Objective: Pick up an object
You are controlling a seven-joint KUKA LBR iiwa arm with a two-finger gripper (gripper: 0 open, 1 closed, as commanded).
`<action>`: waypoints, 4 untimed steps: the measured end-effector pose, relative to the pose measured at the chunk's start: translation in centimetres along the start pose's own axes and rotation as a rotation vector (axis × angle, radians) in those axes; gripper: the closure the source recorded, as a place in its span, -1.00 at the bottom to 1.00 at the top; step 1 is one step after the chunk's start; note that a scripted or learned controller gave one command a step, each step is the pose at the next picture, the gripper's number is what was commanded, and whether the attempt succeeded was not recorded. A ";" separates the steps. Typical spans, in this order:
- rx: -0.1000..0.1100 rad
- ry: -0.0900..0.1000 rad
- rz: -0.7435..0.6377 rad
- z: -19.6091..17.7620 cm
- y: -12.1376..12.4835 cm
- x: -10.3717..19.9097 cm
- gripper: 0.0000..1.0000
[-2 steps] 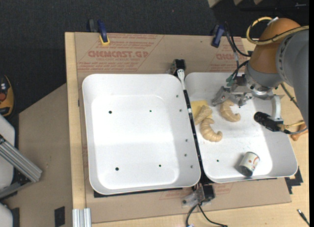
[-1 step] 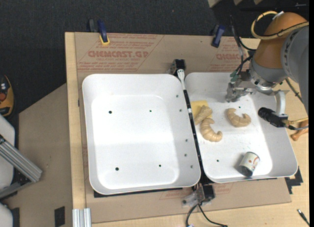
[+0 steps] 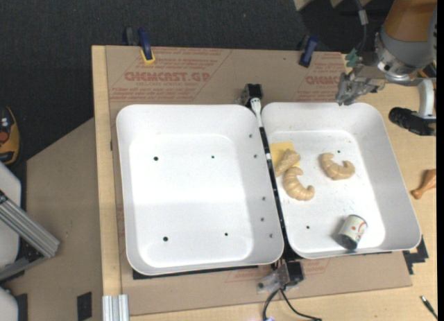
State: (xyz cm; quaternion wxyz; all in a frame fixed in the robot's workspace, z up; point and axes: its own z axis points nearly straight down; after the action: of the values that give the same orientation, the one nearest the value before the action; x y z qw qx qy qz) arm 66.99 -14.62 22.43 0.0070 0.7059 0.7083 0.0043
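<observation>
Left bin (image 3: 139, 195) open (right bin (image 3: 388, 174) cluttered)

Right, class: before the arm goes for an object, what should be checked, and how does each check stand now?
1. Objects lie in the right white bin: ok.
2. Two tan croissant-shaped pieces lie apart: ok.
3. Pale yellow flat piece clear of the bin wall: not ok, it is against the divider.
4. Small grey-and-white can upright: not ok, on its side.
5. Tool over an object: not ok, at the bin's far edge.
6. Tool open: cannot tell.
</observation>
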 end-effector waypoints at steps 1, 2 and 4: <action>0.005 0.005 -0.007 -7.9 0.0 10.8 1.00; 0.023 0.008 -0.008 -3.8 -2.8 22.1 1.00; 0.012 0.010 -0.009 -10.5 -8.7 36.8 1.00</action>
State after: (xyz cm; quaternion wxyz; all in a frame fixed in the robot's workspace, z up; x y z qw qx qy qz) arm 58.00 22.14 32.69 -0.0005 0.7027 0.7115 0.0035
